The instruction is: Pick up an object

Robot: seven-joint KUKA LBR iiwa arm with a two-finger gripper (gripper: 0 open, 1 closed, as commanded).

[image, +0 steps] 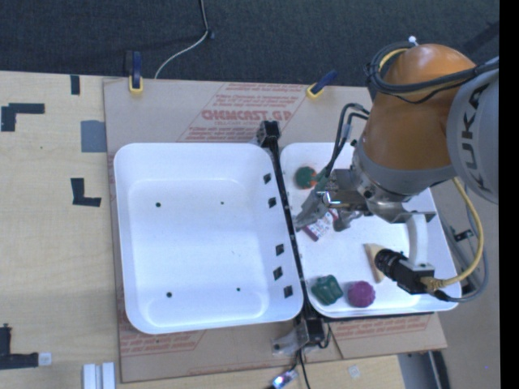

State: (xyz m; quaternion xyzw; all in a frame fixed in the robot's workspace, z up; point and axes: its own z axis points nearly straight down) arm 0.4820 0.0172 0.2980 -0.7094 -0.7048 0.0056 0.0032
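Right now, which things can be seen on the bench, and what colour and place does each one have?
left bin: one, white, left half of the board
right bin: one, white, beside the left bin, under the arm
green object: one, dark green, near corner of the right bin
purple object: one, purple-magenta, just right of the green object
round object: one, green with orange, far part of the right bin by the divider
small packet: one, white with dark red, at the gripper's tip; held or not is unclear
clamps: two, blue-yellow, far edge of the board
gripper: one, grey metal, over the right bin
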